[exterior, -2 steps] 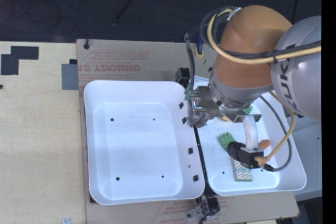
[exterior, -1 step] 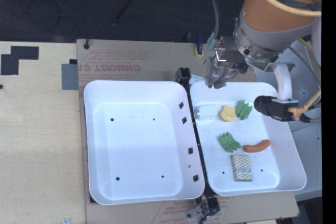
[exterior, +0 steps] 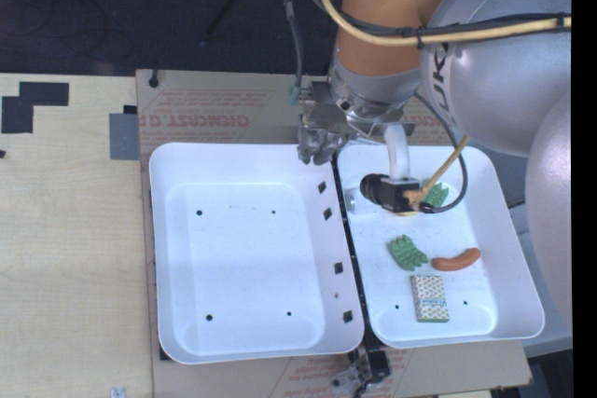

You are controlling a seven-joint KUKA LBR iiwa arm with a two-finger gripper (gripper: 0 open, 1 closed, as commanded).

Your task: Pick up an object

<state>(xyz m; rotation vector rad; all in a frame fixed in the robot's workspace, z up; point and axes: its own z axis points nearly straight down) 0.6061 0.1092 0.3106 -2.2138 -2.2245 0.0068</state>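
My gripper point(exterior: 316, 147) hangs over the far end of the divider between the two bins, under the orange-banded wrist. In the right bin point(exterior: 508, 294) lie a green bumpy piece point(exterior: 407, 253), an orange sausage-shaped thing point(exterior: 456, 260) and a small pale patterned packet point(exterior: 429, 297). A second green piece point(exterior: 437, 194) sits farther back, partly hidden by the yellow cable. All of these lie to the right of the gripper and nearer the front, apart from it. I see nothing in the gripper.
The left bin point(exterior: 177, 228) sits beside the right one, with a raised divider point(exterior: 336, 238) between them. Both rest on a cardboard sheet point(exterior: 215, 102) on the pale bench. The big grey arm covers the upper right.
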